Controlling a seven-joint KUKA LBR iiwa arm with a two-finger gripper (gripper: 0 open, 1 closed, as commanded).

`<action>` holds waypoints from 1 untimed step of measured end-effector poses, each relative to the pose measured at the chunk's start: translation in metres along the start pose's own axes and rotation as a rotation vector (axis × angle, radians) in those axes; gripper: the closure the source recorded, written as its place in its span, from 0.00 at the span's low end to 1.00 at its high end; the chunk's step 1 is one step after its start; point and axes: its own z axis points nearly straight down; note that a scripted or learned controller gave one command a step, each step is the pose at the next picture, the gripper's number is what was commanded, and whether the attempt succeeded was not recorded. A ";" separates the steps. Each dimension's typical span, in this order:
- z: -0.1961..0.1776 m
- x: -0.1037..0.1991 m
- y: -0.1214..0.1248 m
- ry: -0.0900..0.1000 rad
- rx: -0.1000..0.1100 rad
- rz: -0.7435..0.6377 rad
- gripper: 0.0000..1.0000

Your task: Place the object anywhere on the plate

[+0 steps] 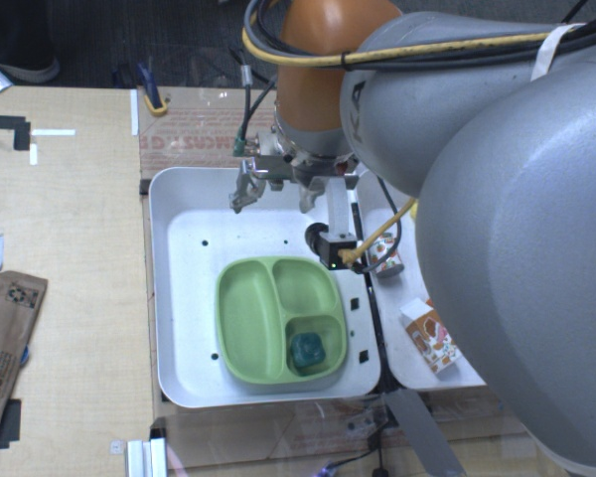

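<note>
A green divided plate [278, 318] lies in the left white bin [184, 266]. A small teal object [307, 349] rests in the plate's lower right compartment. My gripper [275, 199] hangs above the bin's far end, well beyond the plate's far rim. Its two fingers [242, 195] stand spread apart with nothing between them.
The right bin [409, 361] holds a small orange and white carton [432, 337] and a little printed box [385, 257] near the divider. My grey arm covers most of the right side. A wooden bench top [70, 227] stretches to the left, with a brown paper bag [5, 336].
</note>
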 end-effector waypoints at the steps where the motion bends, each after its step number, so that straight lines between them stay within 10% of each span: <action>1: 0.142 0.028 0.040 0.003 -0.003 0.236 0.00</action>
